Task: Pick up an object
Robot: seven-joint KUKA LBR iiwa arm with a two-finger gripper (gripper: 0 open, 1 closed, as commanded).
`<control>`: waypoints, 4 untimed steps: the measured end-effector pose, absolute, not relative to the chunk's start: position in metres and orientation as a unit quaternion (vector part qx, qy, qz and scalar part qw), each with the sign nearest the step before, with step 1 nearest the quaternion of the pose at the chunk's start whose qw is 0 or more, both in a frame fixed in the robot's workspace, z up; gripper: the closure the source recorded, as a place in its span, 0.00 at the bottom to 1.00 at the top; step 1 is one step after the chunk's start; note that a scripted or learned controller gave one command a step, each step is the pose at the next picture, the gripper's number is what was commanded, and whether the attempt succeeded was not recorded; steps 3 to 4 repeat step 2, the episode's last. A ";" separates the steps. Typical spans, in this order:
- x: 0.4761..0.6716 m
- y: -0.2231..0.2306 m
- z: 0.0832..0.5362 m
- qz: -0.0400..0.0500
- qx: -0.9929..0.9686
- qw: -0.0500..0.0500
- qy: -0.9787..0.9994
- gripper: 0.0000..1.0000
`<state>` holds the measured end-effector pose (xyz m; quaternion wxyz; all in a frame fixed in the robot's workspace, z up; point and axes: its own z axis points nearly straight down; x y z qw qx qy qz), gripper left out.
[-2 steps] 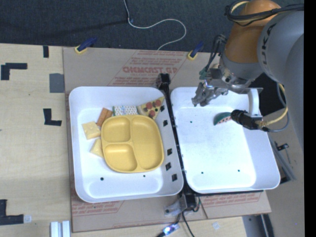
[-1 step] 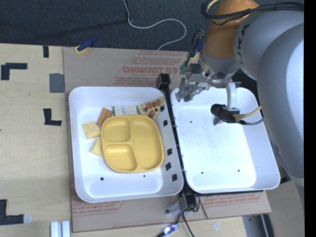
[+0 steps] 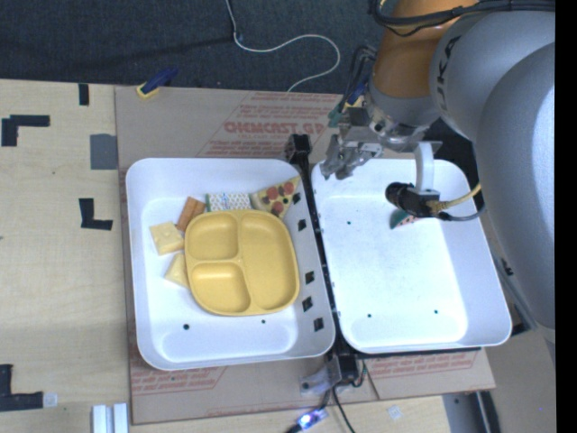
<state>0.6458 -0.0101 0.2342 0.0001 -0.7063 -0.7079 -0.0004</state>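
Note:
A yellow divided plate (image 3: 242, 262) lies in the left bin (image 3: 144, 242). Around its upper left edge sit a pale square cracker (image 3: 166, 237), an orange-brown stick (image 3: 190, 211), a patterned flat piece (image 3: 227, 202) and a small patterned wedge (image 3: 279, 195). My gripper (image 3: 343, 161) hangs over the far left corner of the right bin (image 3: 451, 332), close to the divider between the bins, with nothing visible between its fingers. It is to the right of and apart from the objects in the left bin.
A white bracket and a black cable connector (image 3: 410, 197) hang from the arm over the right bin's far side. The big grey arm (image 3: 505, 79) covers the upper right. A white cable (image 3: 270, 43) runs over the dark floor behind the cardboard.

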 end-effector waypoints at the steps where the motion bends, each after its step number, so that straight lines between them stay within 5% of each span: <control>1: 0.650 0.002 0.225 0.001 -0.707 0.000 -0.708 1.00; 4: 0.647 -0.017 0.231 0.001 -0.707 0.000 -0.707 1.00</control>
